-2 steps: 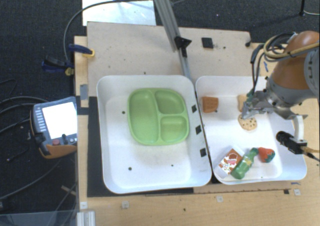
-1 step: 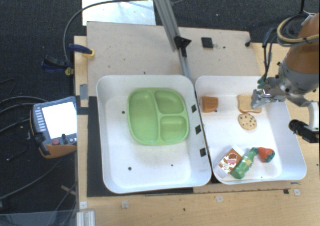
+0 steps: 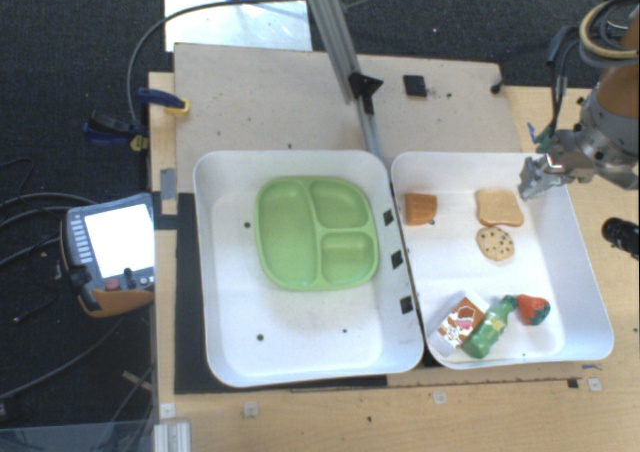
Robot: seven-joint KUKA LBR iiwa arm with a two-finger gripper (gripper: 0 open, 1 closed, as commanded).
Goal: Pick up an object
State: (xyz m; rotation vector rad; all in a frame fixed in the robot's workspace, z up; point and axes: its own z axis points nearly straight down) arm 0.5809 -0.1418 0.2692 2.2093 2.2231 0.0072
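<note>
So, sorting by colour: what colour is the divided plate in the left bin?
Light green plate, camera view.

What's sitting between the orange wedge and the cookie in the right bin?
In the camera view, the toast slice lies between the orange wedge and the cookie, a little above the straight line joining them, touching neither.

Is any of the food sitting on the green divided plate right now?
No. The green divided plate lies bare in the left bin, while the food, such as the cookie, sits in the right bin.
</note>
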